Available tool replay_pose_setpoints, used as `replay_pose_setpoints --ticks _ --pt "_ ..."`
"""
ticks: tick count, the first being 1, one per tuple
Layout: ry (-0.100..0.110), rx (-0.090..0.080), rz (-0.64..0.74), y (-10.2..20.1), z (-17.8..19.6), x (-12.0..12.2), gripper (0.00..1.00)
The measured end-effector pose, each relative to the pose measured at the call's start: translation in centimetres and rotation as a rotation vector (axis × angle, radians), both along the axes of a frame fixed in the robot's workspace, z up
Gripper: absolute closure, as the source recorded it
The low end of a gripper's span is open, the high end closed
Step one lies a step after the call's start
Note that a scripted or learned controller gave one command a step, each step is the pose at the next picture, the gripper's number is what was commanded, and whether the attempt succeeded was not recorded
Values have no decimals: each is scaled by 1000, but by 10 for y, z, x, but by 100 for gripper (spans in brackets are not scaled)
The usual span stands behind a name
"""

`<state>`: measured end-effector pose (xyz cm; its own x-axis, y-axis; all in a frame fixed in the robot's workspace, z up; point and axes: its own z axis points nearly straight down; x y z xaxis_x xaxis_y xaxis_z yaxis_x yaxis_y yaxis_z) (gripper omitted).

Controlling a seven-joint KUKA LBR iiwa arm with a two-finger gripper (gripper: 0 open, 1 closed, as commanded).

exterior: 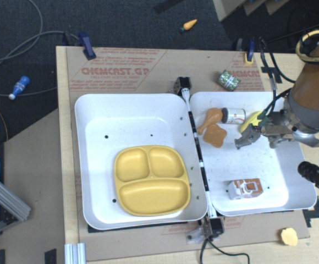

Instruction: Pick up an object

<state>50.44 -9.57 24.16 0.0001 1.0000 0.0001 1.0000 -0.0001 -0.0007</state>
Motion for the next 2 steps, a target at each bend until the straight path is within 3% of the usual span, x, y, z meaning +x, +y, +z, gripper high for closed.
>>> replay_pose_setpoints --ticks 1,2 --pt "-5 0 5 23 -22 74 0" --pt "-1 -2 1 -2 -94 130 0"
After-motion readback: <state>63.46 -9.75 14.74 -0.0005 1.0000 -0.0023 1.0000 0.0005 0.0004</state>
